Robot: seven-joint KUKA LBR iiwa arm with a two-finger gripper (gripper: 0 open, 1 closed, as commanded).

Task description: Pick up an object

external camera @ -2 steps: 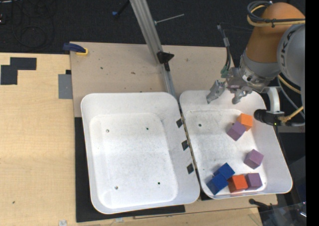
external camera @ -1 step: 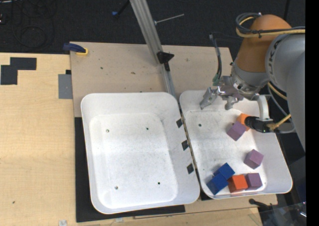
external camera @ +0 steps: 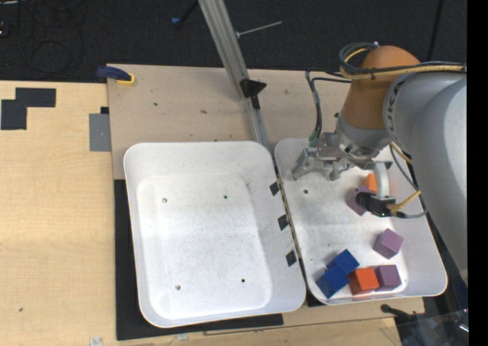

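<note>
My gripper [external camera: 316, 169] hangs over the far end of the right bin [external camera: 324, 215], near its left wall. Its fingers stand apart, open, with only bare bin floor between them. Several blocks lie in the same bin. A purple block [external camera: 357, 202] and an orange piece [external camera: 371, 182] sit just right of the gripper, partly hidden by the wrist cable. Another purple block [external camera: 388, 243] lies further toward the front. In the front corner a blue block [external camera: 338, 271], an orange block [external camera: 364, 280] and a purple block [external camera: 389, 276] sit clustered together.
The left bin [external camera: 202, 230] lies beside the right one, with black clips [external camera: 282, 221] along the shared rim. A slanted aluminium post [external camera: 229, 55] rises behind the bins. The grey arm [external camera: 427, 131] fills the right side.
</note>
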